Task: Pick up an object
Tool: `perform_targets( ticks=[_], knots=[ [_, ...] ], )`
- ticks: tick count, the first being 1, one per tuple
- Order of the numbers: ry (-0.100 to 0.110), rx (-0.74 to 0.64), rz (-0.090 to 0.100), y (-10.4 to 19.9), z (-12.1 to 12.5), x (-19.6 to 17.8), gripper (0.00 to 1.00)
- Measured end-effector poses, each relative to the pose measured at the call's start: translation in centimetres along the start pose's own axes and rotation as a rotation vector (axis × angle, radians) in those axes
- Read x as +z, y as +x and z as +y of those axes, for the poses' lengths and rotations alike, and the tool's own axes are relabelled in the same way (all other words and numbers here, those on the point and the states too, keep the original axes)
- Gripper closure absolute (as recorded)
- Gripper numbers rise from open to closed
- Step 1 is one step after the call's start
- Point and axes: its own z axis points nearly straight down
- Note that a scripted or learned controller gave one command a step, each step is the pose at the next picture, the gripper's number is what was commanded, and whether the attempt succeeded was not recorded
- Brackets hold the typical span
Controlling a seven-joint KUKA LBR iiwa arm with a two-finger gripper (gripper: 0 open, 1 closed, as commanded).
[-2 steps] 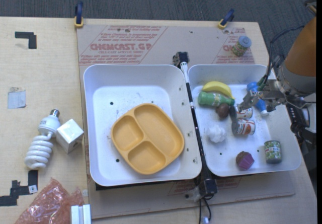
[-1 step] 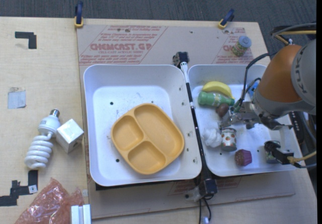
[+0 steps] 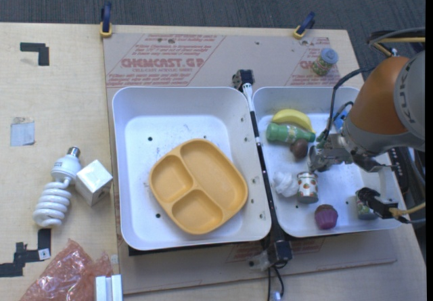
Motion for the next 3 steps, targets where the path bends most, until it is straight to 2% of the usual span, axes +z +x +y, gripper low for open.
perform_targets(
  ticks=[1,2,3],
  knots=[
    [0.0,0.0,0.0,0.0,0.0,0.0,0.0],
    [0.001,-0.003,0.0,2.8,6.5,1.0,0.0],
    [0.001,-0.006,-0.001,2.8,6.5,0.0,1.0]
  ],
)
